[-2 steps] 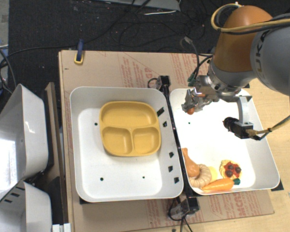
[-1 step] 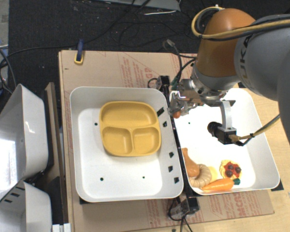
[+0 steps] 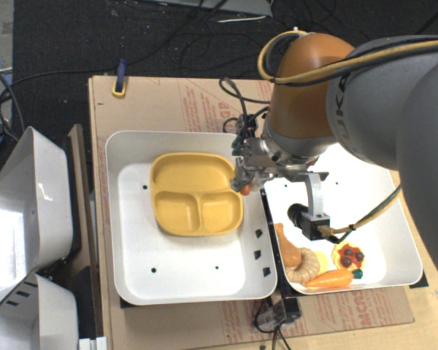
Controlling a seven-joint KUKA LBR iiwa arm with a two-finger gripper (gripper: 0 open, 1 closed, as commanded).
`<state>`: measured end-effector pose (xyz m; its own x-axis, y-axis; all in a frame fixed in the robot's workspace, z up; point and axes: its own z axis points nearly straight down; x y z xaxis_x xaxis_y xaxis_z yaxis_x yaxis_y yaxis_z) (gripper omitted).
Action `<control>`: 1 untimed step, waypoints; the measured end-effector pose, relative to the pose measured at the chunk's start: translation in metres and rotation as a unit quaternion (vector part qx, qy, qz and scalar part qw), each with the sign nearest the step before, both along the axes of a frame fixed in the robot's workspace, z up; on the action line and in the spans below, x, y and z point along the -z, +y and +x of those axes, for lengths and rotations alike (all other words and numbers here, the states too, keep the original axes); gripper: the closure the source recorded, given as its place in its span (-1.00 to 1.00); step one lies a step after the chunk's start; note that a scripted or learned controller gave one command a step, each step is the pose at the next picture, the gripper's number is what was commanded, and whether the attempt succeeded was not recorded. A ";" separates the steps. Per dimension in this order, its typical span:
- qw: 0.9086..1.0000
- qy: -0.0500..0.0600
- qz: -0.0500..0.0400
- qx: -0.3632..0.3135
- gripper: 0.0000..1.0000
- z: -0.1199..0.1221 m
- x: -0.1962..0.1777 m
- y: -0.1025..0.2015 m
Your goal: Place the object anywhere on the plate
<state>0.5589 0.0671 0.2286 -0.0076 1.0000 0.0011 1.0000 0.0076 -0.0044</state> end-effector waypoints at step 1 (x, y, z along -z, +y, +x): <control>1.000 -0.002 -0.001 0.003 -1.00 0.001 -0.001 -0.003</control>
